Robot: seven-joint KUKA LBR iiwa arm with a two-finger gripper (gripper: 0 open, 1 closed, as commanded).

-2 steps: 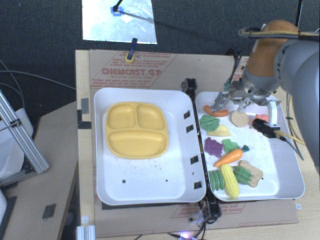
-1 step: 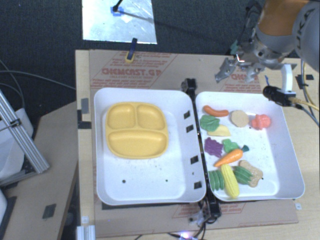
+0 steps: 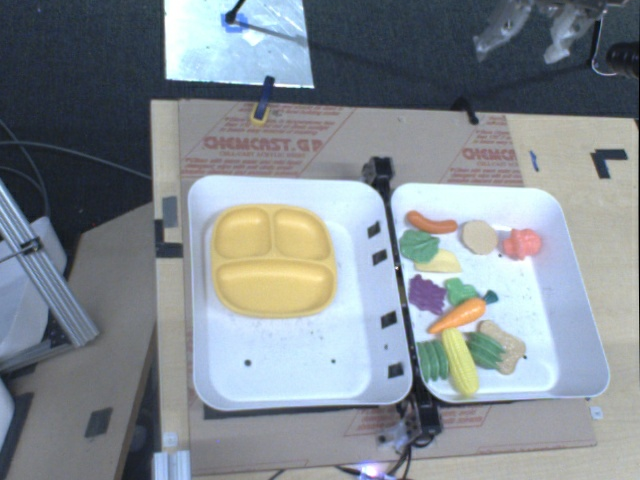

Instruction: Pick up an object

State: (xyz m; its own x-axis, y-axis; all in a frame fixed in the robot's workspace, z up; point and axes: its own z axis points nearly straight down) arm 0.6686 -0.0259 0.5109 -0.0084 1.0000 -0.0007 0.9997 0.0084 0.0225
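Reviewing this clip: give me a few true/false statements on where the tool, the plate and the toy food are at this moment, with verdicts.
1. The yellow divided plate lies in the left bin. True.
2. The tool is down inside the right bin, touching the food. False: it hangs above the dark floor beyond the bench's far edge, well clear of both bins.
3. The toy food is all in the right bin. True.
4. The carrot sits on the yellow divided plate. False: it lies in the right bin, next to the purple grapes.
5. The corn cob lies near the right bin's front edge. True.
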